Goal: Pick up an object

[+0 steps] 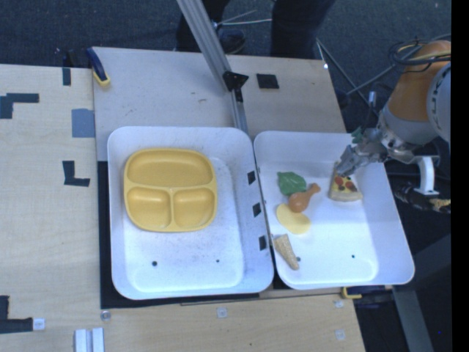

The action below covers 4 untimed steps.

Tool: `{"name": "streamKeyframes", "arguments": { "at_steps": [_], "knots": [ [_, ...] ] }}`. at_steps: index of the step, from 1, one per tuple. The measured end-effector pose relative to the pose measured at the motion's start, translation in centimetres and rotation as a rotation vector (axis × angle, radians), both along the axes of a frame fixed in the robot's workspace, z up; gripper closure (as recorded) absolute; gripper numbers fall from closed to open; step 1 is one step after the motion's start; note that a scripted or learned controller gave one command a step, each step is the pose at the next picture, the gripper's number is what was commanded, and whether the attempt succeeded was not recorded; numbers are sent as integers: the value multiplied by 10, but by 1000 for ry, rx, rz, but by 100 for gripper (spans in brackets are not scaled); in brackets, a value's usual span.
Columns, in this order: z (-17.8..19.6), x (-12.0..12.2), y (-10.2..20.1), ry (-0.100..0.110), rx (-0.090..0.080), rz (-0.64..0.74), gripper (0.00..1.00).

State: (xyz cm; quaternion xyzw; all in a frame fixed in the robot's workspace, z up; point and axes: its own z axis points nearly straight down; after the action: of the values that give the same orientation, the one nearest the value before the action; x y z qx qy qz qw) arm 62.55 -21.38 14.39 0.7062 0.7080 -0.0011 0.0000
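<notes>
Pizza slice lies near the right bin's right edge, directly under the gripper, apparently positioned for a grasp. Whether the gripper is spread or closed cannot be told.

The arm is a rounded, bulky thing — a broad orange band wraps its upper part, with pale grey casing showing at the far right edge beside it. Below the band sits a grey wrist section, smooth and curved. From there a darker metal gripper tapers off to the left, grey with a small green-tinted patch near its base. Thin dark cables loop above the orange band — a white bracket-like piece hangs just under the wrist.
</notes>
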Motion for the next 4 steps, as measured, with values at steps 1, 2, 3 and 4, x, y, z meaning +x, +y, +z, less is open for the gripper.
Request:
{"name": "streamKeyframes", "arguments": {
  "at_steps": [1, 2, 3, 4],
  "knots": [
    [47, 10, 2, -5, 1, 0, 100],
    [105, 18, -3, -6, 0, -1, 100],
    [128, 19, -3, -4, 1, 0, 100],
    [117, -6, 40, 2, 2, 1, 100]
  ]
}}
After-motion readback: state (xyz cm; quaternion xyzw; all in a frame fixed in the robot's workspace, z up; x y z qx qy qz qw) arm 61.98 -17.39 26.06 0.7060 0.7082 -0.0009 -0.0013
